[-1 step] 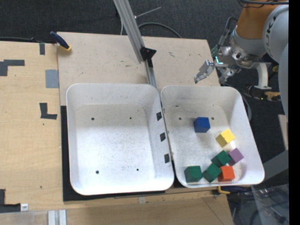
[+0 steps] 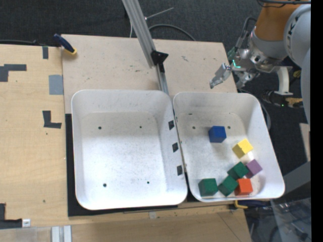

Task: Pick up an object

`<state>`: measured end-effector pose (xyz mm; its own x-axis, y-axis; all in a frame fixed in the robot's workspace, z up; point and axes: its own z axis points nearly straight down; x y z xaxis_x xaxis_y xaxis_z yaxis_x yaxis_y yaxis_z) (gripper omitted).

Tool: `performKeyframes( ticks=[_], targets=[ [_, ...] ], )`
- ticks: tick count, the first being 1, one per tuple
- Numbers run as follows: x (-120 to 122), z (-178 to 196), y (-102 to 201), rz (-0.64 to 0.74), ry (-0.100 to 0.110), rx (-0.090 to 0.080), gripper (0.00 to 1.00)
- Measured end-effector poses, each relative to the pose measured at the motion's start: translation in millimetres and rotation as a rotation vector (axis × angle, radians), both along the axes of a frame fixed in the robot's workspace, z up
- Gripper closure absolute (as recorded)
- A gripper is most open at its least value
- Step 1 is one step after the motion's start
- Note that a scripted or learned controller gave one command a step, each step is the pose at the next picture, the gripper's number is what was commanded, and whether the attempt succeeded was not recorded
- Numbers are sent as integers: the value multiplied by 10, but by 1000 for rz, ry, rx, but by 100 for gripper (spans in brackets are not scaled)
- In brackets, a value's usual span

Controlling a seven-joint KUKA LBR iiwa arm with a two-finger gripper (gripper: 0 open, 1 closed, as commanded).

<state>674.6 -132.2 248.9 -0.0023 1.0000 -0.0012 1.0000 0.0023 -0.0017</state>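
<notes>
Task status: not started, nothing lifted.
Gripper (image 2: 228,77): above far rim of right bin (image 2: 262,116), well apart from contents; finger state not discernible, nothing visible between tips.
Candidate objects, all resting in right bin: blue cube (image 2: 217,133) (isolated, easiest access), yellow cube (image 2: 243,147) near right wall, cluster of 3 green cubes (image 2: 226,180) with orange cube (image 2: 245,186) at near corner.
Remaining: descend, close on 1 object, lift.

This is looking like a robotics lab: a grey and orange robot arm (image 2: 282,19) is reaching over a plywood bench (image 2: 111,69) that is carrying two white bins (image 2: 81,105) beside its fingers, cables (image 2: 171,29) are trailing across black carpet, and tape marks (image 2: 50,117) are dotting the wood.
</notes>
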Motion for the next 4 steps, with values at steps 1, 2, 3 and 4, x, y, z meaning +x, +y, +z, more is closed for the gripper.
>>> performKeyframes(
  ticks=[1, 2, 3, 4],
  targets=[
    [22, -635, 61, 1, 5, 1, 0],
    [-88, -1217, 78, -1, 6, 1, 0],
    [-102, -1601, 91, 0, 5, 1, 0],
    [-87, -1472, 99, 1, 0, 1, 100]
  ],
)
